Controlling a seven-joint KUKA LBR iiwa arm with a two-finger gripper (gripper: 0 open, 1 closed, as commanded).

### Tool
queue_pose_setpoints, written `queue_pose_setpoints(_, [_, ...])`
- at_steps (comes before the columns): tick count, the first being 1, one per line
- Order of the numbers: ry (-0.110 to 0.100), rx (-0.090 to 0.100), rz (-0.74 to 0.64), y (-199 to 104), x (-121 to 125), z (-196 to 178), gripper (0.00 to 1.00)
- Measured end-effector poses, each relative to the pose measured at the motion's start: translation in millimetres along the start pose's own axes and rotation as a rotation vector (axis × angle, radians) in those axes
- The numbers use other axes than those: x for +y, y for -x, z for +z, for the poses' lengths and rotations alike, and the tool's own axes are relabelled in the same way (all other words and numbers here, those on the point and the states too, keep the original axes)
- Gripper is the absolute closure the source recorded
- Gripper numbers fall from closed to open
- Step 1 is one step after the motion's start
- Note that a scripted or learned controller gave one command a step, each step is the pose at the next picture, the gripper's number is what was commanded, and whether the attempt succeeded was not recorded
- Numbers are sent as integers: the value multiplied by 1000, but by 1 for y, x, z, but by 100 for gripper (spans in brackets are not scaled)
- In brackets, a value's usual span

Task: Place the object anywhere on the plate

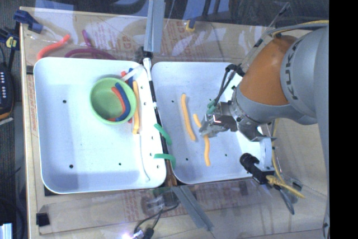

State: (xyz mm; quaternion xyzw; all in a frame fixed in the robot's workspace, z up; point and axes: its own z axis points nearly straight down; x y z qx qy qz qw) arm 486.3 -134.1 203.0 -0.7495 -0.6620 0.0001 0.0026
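The arm (282,84) leans in from the right over the right-hand bin (168,120), its orange band and grey shell covering that bin's right side. Its claw (211,125) sits low near the middle of the bin, and from here I cannot tell how wide it stands or whether it has hold of anything; the metal parts there blur together. Three thin orange sticks lie on the white floor of that bin. The longest stick (187,116) runs top to bottom, well to the left of the claw. A short stick (197,121) lies just beside the claw's left edge, close enough that I cannot say whether they touch. A third stick (207,153) lies just below the claw, apart from it. The green plate (113,99) rests in the left bin (67,143), toward its upper right, with red and blue curved pieces (119,99) lying on it. An orange strip (135,107) lies along the plate's right side, next to the wall between the bins. Two green bits (163,145) sit on the seam between the bins. The plate is well apart from the claw, across the divide. The brown surface (224,36) around the bins carries loose cables and tools at the left edge.
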Motion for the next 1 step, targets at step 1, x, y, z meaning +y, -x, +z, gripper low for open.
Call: queue_pose_setpoints(1, [0, 0, 0, 0, 0, 0, 0])
